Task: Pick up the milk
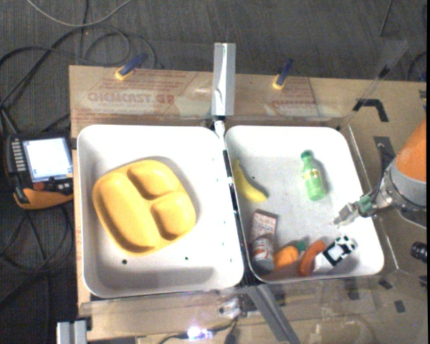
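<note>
Tool (349, 211) hangs over the right edge of the right bin (287, 136), reaching in from the counter's right side on the grey arm (408, 185) with its orange band; it is small and slightly blurred here, so whether it is released or clenched cannot be told, and nothing is seen in its grasp. The milk (340, 251), a small black-and-white patterned carton, lies just below the tool, near the right bin's front right corner, close to the bin's right wall. No writing on it can be made out.

Just to the milk's left, along the bin's front edge, lies an orange carrot-like toy (312, 255), then a rounder orange piece (287, 256), then a small can (261, 249) with a label too blurred to read. Behind the can lies a brownish packet (264, 224), its print also unreadable. A yellow banana (247, 184) rests against the bin's left wall, and a green bottle (312, 175) lies toward the back, well apart from the milk.

The left bin (107, 278) holds a yellow divided tray (146, 204) with three compartments. Behind both bins, a cardboard sheet (129, 99) on the counter carries faded reddish lettering, mirrored and not clearly legible.
</note>
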Robot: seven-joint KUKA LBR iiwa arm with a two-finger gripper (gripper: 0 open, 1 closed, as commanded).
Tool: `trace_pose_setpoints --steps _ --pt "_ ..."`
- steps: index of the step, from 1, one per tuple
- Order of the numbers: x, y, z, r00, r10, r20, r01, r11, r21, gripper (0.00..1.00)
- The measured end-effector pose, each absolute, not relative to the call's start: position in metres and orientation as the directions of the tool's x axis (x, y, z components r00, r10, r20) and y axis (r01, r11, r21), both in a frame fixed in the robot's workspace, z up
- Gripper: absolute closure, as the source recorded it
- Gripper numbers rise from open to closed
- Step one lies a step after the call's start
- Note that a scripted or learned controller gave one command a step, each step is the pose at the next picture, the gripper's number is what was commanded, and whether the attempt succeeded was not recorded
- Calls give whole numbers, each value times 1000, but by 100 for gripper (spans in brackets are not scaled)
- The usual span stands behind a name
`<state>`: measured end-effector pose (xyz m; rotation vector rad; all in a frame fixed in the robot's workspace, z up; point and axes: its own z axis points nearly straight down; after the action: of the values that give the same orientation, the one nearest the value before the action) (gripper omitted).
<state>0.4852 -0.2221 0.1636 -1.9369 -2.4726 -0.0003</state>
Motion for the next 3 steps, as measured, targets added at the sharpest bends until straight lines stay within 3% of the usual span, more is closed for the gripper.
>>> trace_pose_setpoints --steps 1,2,3 --pt "485 -222 164 -239 971 1 971 239 -1 0" --pt "489 -217 91 -345 938 6 938 345 10 0" --pt "496 -223 164 -369 929 -1 929 369 0 0"
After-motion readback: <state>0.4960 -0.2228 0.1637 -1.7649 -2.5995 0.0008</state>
